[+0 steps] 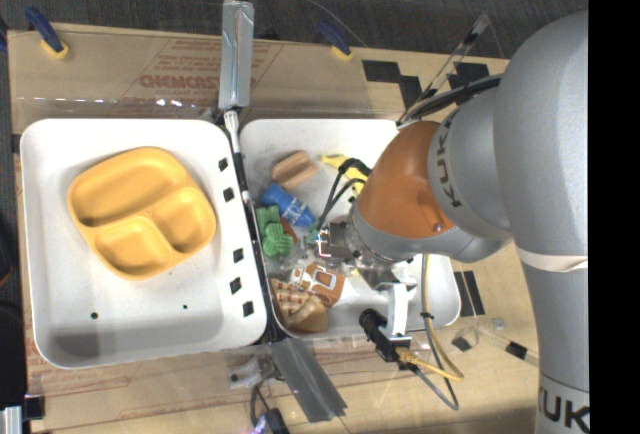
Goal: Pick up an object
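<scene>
Arm (520, 172), grey with orange band, reaches in from 3 o'clock over the right bin (300, 134). Left bin (40, 222) holds a yellow divided tray (142, 210). Claw (325, 247) low among the right bin's clutter; whether it is apart or together, cannot tell. Waffle-patterned brown object (295, 302) just at its 7 o'clock. Green toy (272, 230) near, at 9. Blue object (290, 207) at 10. Tan wooden block (292, 168) at 11.

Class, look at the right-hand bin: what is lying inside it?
In the right bin lie a tan wooden block, a blue object, a green object and a brown waffle-like piece. The arm covers the bin's right part, hiding anything there.
</scene>
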Motion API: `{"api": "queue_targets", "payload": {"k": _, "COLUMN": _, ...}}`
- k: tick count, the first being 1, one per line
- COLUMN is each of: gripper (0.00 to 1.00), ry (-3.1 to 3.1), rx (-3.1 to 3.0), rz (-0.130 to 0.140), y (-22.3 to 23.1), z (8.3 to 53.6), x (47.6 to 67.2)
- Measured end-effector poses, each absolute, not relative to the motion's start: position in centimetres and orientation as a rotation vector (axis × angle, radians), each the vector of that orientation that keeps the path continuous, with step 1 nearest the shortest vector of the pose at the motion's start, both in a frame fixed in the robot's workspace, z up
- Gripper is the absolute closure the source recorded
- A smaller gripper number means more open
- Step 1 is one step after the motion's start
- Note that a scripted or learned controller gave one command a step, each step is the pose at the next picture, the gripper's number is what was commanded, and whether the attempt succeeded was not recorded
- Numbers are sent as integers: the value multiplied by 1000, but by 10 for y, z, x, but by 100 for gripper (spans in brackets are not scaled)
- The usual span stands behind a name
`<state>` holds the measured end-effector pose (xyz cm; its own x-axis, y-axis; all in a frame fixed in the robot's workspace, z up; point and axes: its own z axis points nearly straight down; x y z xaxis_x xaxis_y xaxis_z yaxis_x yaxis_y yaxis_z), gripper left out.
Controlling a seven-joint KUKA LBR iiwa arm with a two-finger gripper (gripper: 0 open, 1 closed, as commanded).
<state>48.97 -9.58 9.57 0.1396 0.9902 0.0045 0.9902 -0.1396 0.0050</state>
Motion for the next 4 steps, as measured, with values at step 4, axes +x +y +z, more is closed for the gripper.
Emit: {"api": "queue_targets", "payload": {"k": 4, "gripper": 0, "ry": 1078, "rx": 2952, "rz": 1, "y": -170, "z": 126, "x": 607}}
